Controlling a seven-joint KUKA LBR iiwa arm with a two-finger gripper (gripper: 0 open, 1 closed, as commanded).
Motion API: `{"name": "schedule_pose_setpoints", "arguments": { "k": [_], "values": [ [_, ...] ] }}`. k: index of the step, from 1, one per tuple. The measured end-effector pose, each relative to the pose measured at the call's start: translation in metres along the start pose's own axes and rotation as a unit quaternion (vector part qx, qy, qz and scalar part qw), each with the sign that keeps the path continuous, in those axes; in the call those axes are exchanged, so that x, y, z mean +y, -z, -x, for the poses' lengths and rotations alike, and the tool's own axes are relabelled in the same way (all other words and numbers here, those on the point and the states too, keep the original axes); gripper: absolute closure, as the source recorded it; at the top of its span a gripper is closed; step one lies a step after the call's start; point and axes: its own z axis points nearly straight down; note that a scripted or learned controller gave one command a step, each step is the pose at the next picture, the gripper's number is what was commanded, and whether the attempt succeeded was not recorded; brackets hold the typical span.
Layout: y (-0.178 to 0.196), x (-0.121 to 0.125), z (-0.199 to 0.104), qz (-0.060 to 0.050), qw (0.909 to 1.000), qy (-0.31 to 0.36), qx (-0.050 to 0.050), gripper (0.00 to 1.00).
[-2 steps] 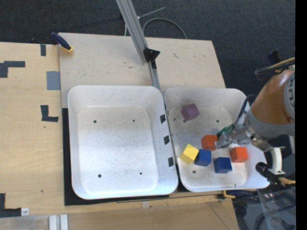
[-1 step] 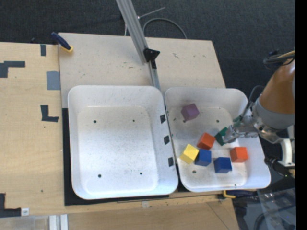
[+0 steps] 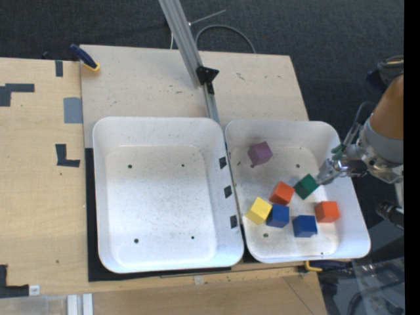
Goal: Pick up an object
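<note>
The gripper [image 3: 330, 170], its state impossible to tell, hangs at the right bin's [image 3: 354, 238] far edge, with the green cube [image 3: 306, 187] just beside it, toward the bin's middle

A: What colours are the blocks?

B: One purple block [image 3: 260, 153], one green block [image 3: 306, 187], two orange blocks [image 3: 283, 192] [image 3: 326, 210], one yellow block [image 3: 259, 210] and two blue blocks [image 3: 277, 215] [image 3: 304, 226].

A: And the bins?

B: Both white. The left bin [image 3: 105, 136] is peppered with fine dark specks and a few black dots; the right bin [image 3: 354, 238] is white too, with lighter speckling.

A: The tabletop [image 3: 131, 77]?

B: Pale tan wood, with black and grey tape patches on its left part. A black mat edges the bins.

A: The arm?

B: Grey, with an orange band [image 3: 394, 110]. The claw [image 3: 328, 174] is metallic silver-grey.

A: Anything else coloured?

B: A blue-and-yellow clamp [image 3: 85, 56] at the far corner, and a silver pole [image 3: 180, 28].
</note>
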Motion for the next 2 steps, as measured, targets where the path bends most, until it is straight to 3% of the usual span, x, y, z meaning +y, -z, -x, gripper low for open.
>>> {"name": "schedule_pose_setpoints", "arguments": {
  "k": [2],
  "values": [
    [0.006, 0.009, -0.114, -0.002, 1.0000, 0.003, 0.002, 1.00]
  ]
}}
